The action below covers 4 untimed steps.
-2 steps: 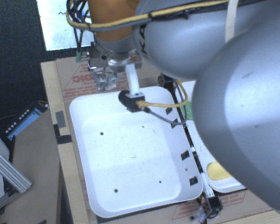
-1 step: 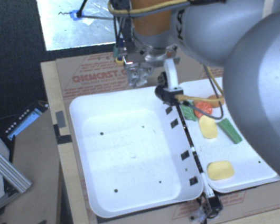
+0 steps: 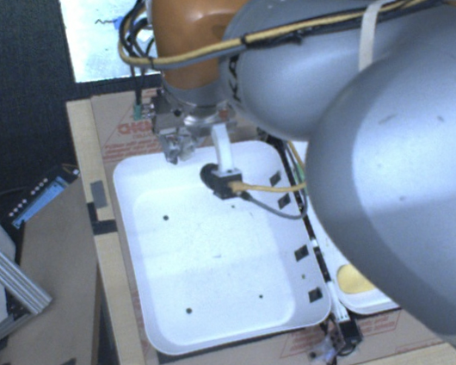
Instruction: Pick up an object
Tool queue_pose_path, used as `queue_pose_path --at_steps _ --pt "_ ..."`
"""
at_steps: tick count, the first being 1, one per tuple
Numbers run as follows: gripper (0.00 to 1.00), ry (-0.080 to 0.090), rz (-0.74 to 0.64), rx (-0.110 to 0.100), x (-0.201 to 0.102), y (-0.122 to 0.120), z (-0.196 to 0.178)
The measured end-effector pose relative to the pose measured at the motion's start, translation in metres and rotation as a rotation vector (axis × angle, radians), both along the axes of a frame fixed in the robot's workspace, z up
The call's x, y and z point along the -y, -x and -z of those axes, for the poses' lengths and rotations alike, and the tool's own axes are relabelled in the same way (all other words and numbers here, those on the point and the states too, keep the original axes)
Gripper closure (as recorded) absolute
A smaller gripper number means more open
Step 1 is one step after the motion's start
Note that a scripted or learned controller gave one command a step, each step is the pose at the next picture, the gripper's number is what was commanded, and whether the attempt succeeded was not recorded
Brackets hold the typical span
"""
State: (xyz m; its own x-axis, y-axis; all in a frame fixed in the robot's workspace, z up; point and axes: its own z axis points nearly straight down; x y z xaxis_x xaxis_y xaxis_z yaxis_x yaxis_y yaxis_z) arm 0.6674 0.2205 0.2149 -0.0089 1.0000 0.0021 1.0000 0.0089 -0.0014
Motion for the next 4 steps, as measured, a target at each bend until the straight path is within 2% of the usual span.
queue_pose_path --at_steps 1,4 --pt "1.00 0.001 0.009 0.007 0.036 -0.002 -0.052" --pt "1.00 -0.002 -0.001 0.010 0.033 -0.003 -0.082"
